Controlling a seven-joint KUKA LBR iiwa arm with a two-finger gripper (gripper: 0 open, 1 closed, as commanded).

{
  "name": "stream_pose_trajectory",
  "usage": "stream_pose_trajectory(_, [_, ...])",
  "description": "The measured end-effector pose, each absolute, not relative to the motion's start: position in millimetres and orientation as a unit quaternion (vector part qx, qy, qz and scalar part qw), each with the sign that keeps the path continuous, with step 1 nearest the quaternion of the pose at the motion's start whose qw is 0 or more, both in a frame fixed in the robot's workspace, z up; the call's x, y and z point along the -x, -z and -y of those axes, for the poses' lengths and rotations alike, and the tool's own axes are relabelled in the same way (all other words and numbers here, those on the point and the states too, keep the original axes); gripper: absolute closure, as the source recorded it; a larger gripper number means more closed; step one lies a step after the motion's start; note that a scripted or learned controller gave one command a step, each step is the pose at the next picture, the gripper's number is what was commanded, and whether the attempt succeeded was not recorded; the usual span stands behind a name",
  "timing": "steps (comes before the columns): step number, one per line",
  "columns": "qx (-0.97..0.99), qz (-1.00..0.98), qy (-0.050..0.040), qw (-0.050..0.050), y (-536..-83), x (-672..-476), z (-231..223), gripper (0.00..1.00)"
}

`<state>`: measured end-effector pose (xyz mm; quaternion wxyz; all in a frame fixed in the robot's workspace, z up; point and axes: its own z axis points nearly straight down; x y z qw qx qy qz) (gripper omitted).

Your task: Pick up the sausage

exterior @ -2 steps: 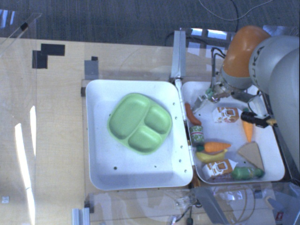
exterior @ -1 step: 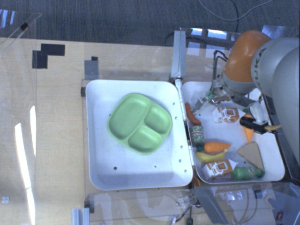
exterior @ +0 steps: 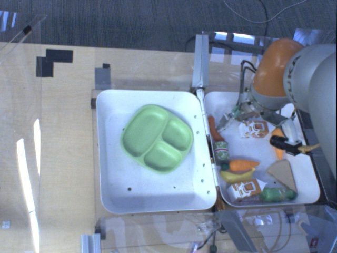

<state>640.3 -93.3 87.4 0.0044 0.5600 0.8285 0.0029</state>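
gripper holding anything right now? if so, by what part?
Nothing is held. The gripper is open above the right bin; the sausage lies apart by the bin's left wall.

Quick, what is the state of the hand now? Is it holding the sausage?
Hand: open, holding nothing, above the right bin. Sausage lies by the bin's left wall.

So you've got two bins side by side: the left bin (exterior: 110, 194) has a divided plate (exterior: 157, 137) sitting around its middle. The right bin (exterior: 310, 191) is crowded. The sausage (exterior: 213, 129) lies along its left wall, a can (exterior: 221, 151) just in front of it, then a carrot (exterior: 243, 165), a banana (exterior: 237, 175), and a bottle (exterior: 277, 195) at the front. The arm (exterior: 295, 73) hangs over the back of the right bin.
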Motion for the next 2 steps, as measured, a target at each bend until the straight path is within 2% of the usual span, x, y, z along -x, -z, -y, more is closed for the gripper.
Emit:
stream_pose_trajectory(1, [-0.599, -0.801, -0.0009, 0.001, -153, -641.6, 123, 0.00])
stream_pose_trajectory(2, [-0.544, -0.839, -0.0016, 0.003, -87, -661.3, 98, 0.00])
